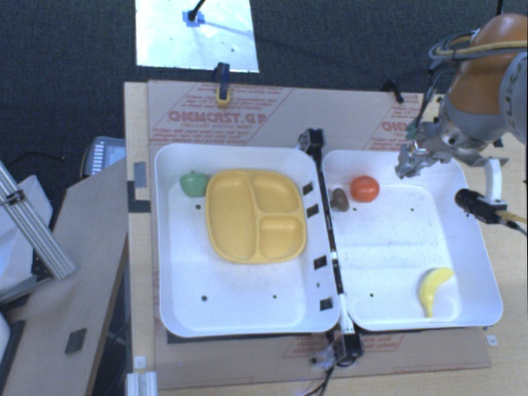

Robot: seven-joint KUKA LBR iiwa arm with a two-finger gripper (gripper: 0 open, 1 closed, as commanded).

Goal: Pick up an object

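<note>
From my screen, nearest the camera in the right bin (483, 304) I see a yellow banana (433, 289) lying in the near right corner, close to the bin's front wall. Across the divider, the left bin (177, 304) holds a yellow divided plate (254, 215) with three compartments, lying flat around the bin's middle and toward its far side. Just beyond the plate's far left corner sits a green apple-like fruit (193, 183), touching or nearly touching the plate's edge. Back in the right bin, at the far left corner, a small brown object (339, 198) rests just beside the divider, and an orange-red tomato-like ball (365, 188) sits right next to it. The pincer (409, 165) hangs over the far edge of the right bin, to the right of the tomato-like ball and apart from it; nothing shows between its tips, and I cannot tell how they stand. The arm (487, 81) runs up from it to the upper right. Both bins rest on the table (272, 110), whose cardboard-like sheet carries red lettering.
</note>
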